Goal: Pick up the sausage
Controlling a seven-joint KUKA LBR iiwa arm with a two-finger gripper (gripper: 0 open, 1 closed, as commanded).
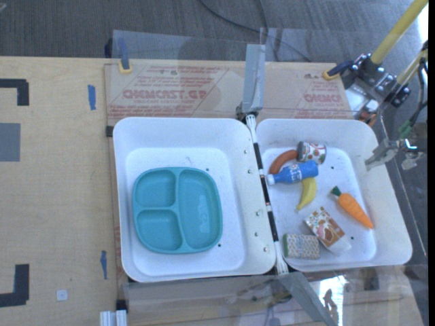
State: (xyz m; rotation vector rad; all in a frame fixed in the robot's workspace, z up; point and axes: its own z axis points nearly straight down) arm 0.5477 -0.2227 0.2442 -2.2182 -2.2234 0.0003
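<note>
The sausage (281,161) is a curved orange-brown piece lying in the upper left of the right bin (389,244). It touches a small can (311,151) at its right end, and a blue bottle (293,173) lies just below it. My gripper (389,151) hangs over the right rim of the right bin, well to the right of the sausage and apart from it. Nothing is visibly in its grasp.
The right bin also holds a banana (307,193), a carrot (353,209), a small carton (325,228) and a sponge (302,246). A teal divided plate (177,210) lies in the left bin (129,141). A clear upright panel (254,80) stands behind the bins.
</note>
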